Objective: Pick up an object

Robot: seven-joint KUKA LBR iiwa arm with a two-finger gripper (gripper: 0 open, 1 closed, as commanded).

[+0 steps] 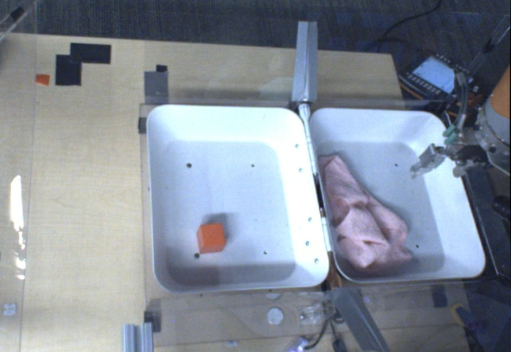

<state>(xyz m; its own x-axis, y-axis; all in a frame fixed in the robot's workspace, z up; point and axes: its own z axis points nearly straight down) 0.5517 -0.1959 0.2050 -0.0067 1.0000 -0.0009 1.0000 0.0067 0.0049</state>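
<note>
- The tool point(427, 159) sits at the right edge of the right bin point(399, 123), above its right wall, at the end of the arm point(491, 131) reaching in from the right. It is small and partly lost against the wrist hardware, so I cannot tell how it is set; nothing is visible in its grip.
- Nearest thing: a crumpled pink cloth point(361, 215) lying on the floor of the right bin, against the bin's left wall and toward its near side, apart from the tool.
- Farther out: a small orange block point(211, 238) in the left bin point(223, 123), toward its near left corner, well apart from the tool.
- Progress, as I judge it: the pick is not yet made. Both candidates rest on their bin floors; the approach, descent, closing and lift all remain.
- Hard to make out: the arm is cut off by the frame's right side, and the cloth's folds hide its underside.
- The table point(80, 183) carries both bins.
</note>
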